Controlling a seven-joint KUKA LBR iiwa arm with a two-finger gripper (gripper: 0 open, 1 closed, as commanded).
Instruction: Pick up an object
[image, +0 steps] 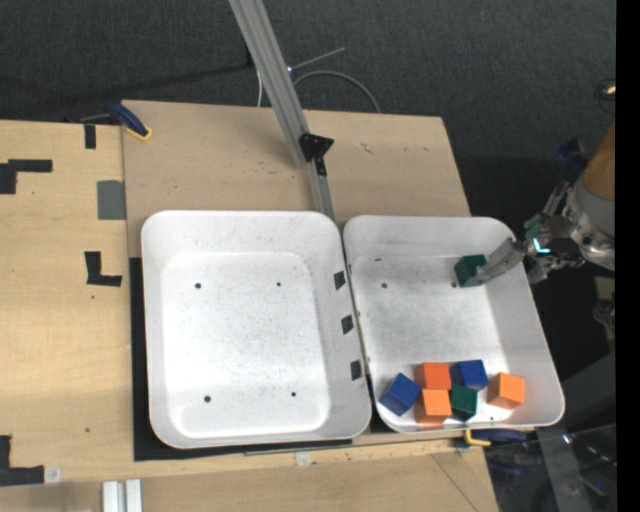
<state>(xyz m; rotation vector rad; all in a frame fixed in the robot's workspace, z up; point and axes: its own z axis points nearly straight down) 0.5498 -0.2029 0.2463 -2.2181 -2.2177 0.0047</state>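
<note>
A dark green block (468, 270) shows over the upper right part of the right bin (420, 240). My gripper (480, 270) reaches in from the right edge and is shut on this block, which sits at the tip of the grey fingers (503, 257). Several more blocks lie along the right bin's near edge: a blue block (400, 392), an orange block (435, 375), another blue block (470, 373), a second orange block (435, 403), a green block (463, 402) and an orange block at the right (507, 389).
The left bin (240, 235) stands beside the right one on the wooden bench. A slanted metal rod (285, 90) crosses the bench from the top and ends near the gap between the bins.
</note>
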